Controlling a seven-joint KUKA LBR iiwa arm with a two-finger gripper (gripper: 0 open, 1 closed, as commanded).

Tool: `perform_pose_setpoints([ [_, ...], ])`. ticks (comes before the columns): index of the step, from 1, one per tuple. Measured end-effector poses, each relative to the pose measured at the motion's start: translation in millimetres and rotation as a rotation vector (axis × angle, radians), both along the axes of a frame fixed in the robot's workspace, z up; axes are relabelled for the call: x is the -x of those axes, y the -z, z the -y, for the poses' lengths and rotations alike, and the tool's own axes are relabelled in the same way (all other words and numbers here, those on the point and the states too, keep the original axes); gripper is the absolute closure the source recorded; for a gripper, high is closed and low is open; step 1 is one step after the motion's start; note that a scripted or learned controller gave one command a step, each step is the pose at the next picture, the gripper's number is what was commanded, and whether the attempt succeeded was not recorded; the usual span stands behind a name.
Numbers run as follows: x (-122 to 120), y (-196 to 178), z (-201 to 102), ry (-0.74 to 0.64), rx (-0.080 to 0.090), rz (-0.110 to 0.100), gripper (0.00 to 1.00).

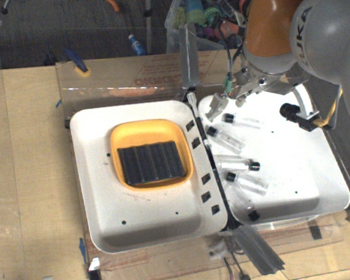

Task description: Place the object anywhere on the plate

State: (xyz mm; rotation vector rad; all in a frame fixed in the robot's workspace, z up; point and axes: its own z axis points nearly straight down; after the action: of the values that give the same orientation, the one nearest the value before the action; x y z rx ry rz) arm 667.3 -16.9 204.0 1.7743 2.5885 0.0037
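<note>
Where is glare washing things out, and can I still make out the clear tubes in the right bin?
Camera view: the right bin is overexposed, so the clear tubes show mainly by their black caps; the orange plate in the left bin is evenly lit and sharp; the gripper looks slightly soft.

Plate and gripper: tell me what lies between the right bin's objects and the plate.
The gripper hangs over the right bin's far left corner, above small clear black-capped objects. Between them and the orange plate in the left bin stand the two bins' adjoining rims and the divider. A dark ridged object already covers the plate's middle.
</note>
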Motion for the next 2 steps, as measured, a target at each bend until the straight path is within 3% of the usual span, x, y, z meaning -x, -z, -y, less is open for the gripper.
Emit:
perform_pose_setpoints([
  [1, 1, 19, 72, -0.104, 0.000, -0.004, 0.00],
  [2, 0, 7, 53, -0.394, 0.001, 0.001, 0.00],
])
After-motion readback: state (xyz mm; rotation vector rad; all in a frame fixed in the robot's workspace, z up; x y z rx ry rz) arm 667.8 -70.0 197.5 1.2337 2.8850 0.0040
